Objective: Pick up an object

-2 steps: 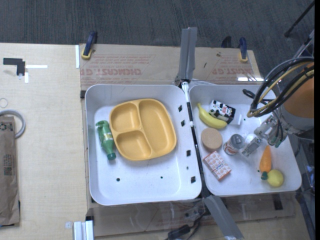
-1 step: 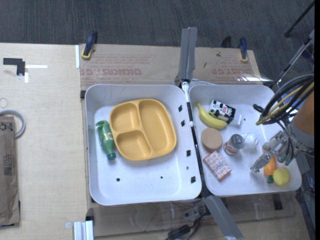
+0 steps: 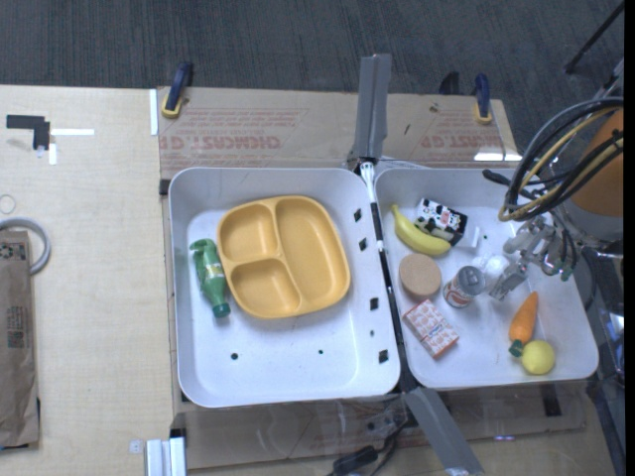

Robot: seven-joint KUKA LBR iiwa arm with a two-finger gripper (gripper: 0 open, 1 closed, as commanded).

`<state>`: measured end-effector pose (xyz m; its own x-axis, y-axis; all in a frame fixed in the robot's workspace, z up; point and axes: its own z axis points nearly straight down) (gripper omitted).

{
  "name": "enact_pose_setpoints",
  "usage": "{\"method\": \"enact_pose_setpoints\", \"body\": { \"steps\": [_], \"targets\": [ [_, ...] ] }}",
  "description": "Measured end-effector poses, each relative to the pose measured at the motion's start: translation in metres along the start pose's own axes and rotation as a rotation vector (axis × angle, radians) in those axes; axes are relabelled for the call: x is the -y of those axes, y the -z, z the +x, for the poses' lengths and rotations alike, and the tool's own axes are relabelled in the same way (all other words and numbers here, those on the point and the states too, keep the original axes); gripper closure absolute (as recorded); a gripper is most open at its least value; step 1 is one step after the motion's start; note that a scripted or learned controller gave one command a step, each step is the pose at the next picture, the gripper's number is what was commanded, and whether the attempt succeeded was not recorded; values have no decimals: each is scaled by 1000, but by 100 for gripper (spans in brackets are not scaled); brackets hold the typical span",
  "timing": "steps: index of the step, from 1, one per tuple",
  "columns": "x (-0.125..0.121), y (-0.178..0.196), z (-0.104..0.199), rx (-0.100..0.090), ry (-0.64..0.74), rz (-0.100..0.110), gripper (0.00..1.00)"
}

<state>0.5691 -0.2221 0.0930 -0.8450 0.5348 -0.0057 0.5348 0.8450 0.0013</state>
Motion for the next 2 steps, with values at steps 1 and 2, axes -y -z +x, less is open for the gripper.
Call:
{"method": "enact_pose_setpoints", "body": {
  "steps": [1, 2],
  "targets": [
    [33, 1, 52, -3, 109, 0, 0],
    [43, -1, 71, -5, 60, 0, 0]
  ]
}}
